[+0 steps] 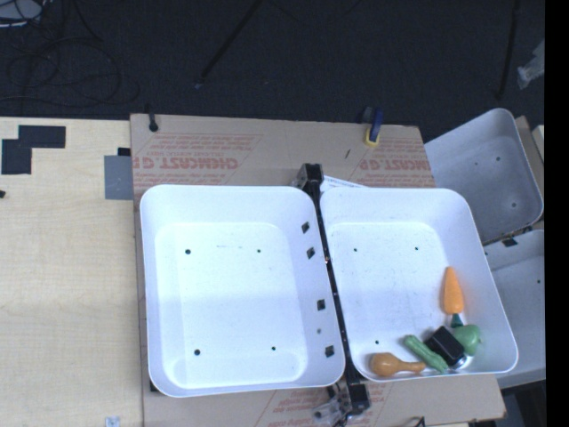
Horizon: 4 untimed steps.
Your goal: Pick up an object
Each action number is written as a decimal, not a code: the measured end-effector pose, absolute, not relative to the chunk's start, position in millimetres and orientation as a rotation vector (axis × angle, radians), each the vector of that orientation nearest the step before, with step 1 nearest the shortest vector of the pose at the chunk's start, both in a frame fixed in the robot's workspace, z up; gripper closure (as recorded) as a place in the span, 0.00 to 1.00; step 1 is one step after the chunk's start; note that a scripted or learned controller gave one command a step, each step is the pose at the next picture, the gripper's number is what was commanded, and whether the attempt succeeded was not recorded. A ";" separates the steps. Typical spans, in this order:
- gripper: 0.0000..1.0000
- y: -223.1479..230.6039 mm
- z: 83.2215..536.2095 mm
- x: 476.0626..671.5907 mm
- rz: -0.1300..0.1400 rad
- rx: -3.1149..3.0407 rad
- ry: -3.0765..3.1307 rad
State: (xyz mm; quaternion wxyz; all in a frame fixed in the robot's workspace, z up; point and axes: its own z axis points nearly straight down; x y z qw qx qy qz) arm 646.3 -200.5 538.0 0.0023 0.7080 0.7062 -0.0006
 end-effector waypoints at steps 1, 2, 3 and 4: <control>0.00 -184.7 537.8 608.4 -0.003 2.226 2.222; 0.00 -174.7 537.8 571.4 -0.003 2.227 2.222; 0.00 -202.2 537.0 647.0 -0.002 2.217 2.222; 1.00 -199.8 547.0 644.9 -0.006 2.217 2.230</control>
